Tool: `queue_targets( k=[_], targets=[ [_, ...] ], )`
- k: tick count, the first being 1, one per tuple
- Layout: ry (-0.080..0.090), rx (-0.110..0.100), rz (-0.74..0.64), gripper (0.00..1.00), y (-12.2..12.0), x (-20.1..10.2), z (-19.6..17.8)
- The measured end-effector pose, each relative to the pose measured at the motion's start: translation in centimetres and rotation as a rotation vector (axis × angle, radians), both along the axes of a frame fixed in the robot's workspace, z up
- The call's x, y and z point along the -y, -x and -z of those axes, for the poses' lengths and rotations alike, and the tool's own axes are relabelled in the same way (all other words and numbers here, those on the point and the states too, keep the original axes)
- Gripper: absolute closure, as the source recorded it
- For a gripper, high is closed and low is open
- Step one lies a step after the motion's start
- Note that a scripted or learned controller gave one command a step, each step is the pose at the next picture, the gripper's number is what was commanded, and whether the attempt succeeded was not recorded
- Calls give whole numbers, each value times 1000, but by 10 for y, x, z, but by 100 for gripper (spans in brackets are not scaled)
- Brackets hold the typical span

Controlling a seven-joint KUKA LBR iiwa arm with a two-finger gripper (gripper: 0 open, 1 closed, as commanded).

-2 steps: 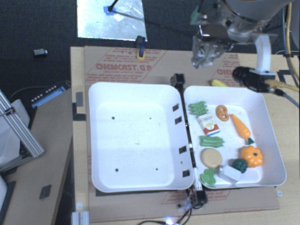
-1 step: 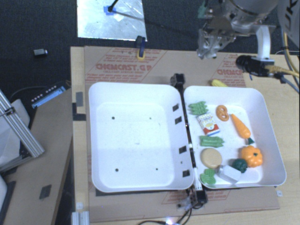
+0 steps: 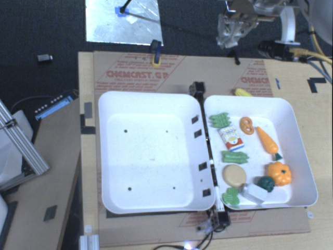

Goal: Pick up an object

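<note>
My gripper (image 3: 227, 39) hangs high above the bench, beyond the far edge of the right bin (image 3: 299, 139), with nothing visibly between its fingers. The right bin holds several toy foods: a green pea pod (image 3: 219, 120), a pretzel (image 3: 246, 124), a carrot (image 3: 268, 140), a small red and white carton (image 3: 231, 138), a green bean piece (image 3: 234, 157), a round tan biscuit (image 3: 234, 175), an orange pumpkin (image 3: 279, 173), a dark green broccoli (image 3: 266, 183), a grey-white block (image 3: 254, 193) and a green leafy piece (image 3: 230, 196).
The left bin (image 3: 112, 139) lies beside the right one, joined by black clips (image 3: 197, 89) along the shared edge. A yellow banana-like piece (image 3: 243, 93) rests on the board just behind the right bin. A shiny metal sheet (image 3: 124, 13) lies at the back left.
</note>
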State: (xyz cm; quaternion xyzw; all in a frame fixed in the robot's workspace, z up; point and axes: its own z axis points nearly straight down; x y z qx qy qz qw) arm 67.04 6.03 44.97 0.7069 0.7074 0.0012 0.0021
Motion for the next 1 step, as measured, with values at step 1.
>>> queue_targets(
  k=[1],
  targets=[
    [-2,-12,-4,100,73,-13,54]
  ],
)
